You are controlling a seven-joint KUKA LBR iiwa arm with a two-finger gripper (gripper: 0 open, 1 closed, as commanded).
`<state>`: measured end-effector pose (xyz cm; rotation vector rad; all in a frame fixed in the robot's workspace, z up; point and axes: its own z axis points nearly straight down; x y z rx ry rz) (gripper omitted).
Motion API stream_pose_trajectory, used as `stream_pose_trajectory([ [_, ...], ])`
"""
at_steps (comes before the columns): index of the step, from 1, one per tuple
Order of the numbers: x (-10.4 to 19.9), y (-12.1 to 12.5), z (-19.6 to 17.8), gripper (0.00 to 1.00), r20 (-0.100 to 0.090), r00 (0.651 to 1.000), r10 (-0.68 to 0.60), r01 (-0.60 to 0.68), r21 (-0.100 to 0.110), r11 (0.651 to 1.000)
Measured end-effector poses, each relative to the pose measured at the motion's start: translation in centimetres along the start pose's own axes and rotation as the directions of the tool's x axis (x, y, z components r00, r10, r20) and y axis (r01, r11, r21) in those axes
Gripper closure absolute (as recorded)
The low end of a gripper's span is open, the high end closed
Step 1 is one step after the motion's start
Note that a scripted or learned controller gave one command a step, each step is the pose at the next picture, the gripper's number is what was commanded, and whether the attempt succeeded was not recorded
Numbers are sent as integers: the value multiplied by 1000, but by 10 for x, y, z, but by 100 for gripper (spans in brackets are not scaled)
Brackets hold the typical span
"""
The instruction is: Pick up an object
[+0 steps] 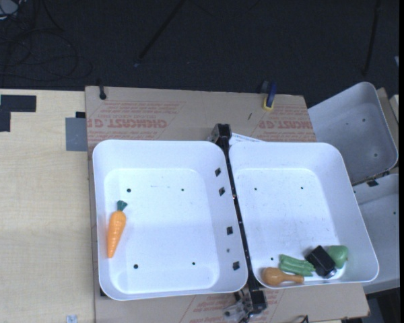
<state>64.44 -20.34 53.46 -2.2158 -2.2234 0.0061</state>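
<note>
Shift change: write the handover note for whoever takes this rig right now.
Left white bin: an orange toy carrot with a green top lies by its left wall.
Right white bin: a green pod-shaped toy, a black block, a green rounded toy and an orange pear-shaped toy are clustered in the near right corner.
Done: nothing lifted.
Left: pick one object; the carrot lies apart, likely easiest.

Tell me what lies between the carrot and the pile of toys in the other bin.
Camera view: between the carrot and the toy pile lie bare white floor of the left bin, then the black divider where the bins meet.
</note>
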Motion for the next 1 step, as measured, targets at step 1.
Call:
stream_pose_trajectory([
  [1, 87, 0, -3, 100, -4, 1000, -4, 4, -1, 1000],
])
